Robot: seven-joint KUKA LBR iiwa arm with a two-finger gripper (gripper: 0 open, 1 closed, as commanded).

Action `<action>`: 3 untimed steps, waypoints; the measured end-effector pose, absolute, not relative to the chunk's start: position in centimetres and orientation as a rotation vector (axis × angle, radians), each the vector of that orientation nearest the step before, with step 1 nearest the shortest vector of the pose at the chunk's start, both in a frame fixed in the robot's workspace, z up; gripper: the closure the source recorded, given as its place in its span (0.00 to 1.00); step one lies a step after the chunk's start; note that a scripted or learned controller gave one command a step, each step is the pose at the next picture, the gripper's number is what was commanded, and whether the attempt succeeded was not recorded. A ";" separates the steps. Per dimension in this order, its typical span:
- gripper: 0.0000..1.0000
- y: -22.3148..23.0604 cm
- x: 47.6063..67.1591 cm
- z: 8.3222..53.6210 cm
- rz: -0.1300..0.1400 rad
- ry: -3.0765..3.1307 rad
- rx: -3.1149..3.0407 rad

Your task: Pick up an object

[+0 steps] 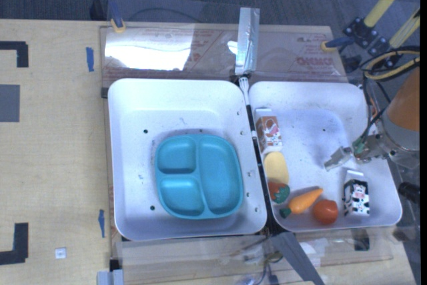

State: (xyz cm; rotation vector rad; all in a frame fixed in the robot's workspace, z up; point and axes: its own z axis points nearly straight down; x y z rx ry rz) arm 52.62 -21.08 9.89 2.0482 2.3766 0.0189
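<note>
I am hovering my end effector (341, 157) over the right bin (313, 98), seemingly above the cow-print carton (356, 198); I cannot tell its state from here. Nothing is lifted: the carrot (305, 199) and tomato (325, 211) are lying there, so the grasp is yet to come.

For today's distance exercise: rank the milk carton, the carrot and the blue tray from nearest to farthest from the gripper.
From the gripper:
1. Milk carton, just below it, right bin.
2. Carrot, lower left, same bin.
3. Blue tray, far left, left bin.
</note>
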 end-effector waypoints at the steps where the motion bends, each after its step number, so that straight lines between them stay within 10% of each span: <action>1: 0.00 -21.3 49.3 9.0 0.026 2.422 1.995; 2: 1.00 -21.8 49.4 10.0 0.018 2.406 1.992; 3: 1.00 -22.3 51.5 18.7 0.003 2.016 2.404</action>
